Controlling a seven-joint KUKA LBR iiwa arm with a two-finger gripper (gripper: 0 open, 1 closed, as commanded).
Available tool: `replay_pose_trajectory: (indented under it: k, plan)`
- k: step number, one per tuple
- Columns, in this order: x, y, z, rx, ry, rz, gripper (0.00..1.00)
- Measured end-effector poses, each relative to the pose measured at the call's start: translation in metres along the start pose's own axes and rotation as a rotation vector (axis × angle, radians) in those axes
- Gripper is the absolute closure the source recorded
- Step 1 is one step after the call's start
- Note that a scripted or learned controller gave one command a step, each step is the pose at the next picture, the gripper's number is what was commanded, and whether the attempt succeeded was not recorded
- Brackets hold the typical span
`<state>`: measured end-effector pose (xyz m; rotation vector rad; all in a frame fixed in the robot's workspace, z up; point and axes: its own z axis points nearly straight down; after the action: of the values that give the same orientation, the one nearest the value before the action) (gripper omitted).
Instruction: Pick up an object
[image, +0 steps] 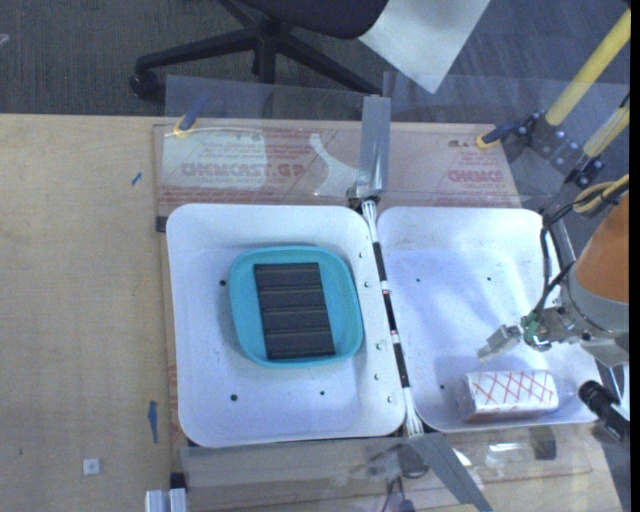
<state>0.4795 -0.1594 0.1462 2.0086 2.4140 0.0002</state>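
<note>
Robot tool hovers in the right bin, just above a red-checked white box lying near the bin's front edge, apparently poised to descend; its grip state cannot be told.

i see white box with red lattice print lying flat, right bin's near edge; teal tray holding dark ridged block, left bin centre.

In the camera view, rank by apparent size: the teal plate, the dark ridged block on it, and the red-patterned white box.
1. teal plate, largest.
2. dark ridged block, clearly within the plate's outline.
3. red-patterned white box, smallest, lying in the right bin below the gripper.
</note>
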Motion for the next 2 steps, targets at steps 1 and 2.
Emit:
replay_pose_trajectory:
  k: [1, 2]
  plan:
    - [-0.031, -0.005, -0.046, -0.001, -0.001, 0.019, 0.00]
    - [-0.007, 0.001, 0.045, -0.006, -0.002, -0.222, 0.00]
